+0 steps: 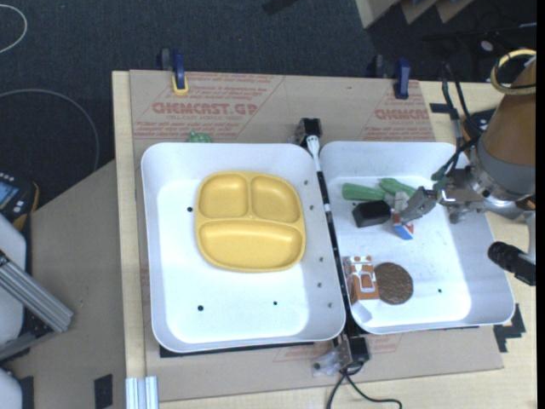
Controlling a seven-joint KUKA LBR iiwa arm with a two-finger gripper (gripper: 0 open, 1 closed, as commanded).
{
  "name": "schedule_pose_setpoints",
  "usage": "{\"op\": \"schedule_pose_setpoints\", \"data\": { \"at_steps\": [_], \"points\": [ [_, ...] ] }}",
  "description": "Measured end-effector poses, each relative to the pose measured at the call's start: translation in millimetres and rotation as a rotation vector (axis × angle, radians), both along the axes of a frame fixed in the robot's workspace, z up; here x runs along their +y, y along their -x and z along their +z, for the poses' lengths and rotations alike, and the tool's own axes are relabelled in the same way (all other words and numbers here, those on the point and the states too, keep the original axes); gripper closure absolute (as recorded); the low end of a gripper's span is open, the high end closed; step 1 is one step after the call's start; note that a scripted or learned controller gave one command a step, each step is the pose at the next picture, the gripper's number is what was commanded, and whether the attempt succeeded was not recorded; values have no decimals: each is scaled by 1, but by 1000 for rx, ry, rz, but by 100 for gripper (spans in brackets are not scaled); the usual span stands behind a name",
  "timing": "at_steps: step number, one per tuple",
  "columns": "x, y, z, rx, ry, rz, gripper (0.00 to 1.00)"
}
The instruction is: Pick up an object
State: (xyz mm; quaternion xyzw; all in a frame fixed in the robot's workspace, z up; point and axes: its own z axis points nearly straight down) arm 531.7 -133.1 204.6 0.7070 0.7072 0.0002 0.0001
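Gripper [409, 212] is seen low in right bin [451, 301], approx. among a green item [375, 191], a black block [370, 215] and a small red/blue piece [404, 228]. Finger state can't be told. Brown disc [394, 283] and orange-white packet [362, 278] lie nearer front. Yellow divided tray [250, 221] sits in left bin [170, 305].

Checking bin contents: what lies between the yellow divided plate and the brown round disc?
Camera view: bare white bin floor, the bins' rims, then a small orange-and-white packet.
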Motion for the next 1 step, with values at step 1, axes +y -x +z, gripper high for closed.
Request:
{"op": "schedule_pose_setpoints", "data": {
  "at_steps": [1],
  "points": [
    [38,13,257,-22,3,4,0]
  ]
}}
